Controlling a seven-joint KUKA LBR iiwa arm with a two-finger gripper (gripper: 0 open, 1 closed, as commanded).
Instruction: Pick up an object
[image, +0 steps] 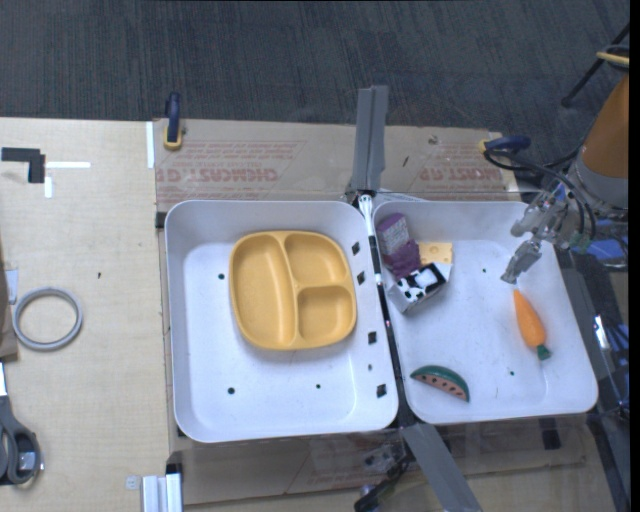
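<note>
Carrot (529, 322) lay in right bin (470, 375), near its right wall. Gripper (524, 258) hung just above it, jaws close together, nothing between them, tip clear of the carrot. Watermelon slice (441, 382) lay nearer the front; yellow plate (293, 289) sat in left bin (200, 370).

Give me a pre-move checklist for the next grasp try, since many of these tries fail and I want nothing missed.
1. Gripper carries nothing: ok, no object sits between its fingers.
2. A target lies near: ok, the carrot lies just below the gripper in the right bin.
3. Carrot free of neighbours: ok, it touches neither the watermelon slice nor the bin wall.
4. Finger opening: cannot tell, too small and blurred.
5. Gripper over the carrot: not ok, it sits above the carrot's upper tip, off its middle.
6. Clutter by the divider: not ok, the purple object, yellow piece and black-and-white item crowd together.
</note>
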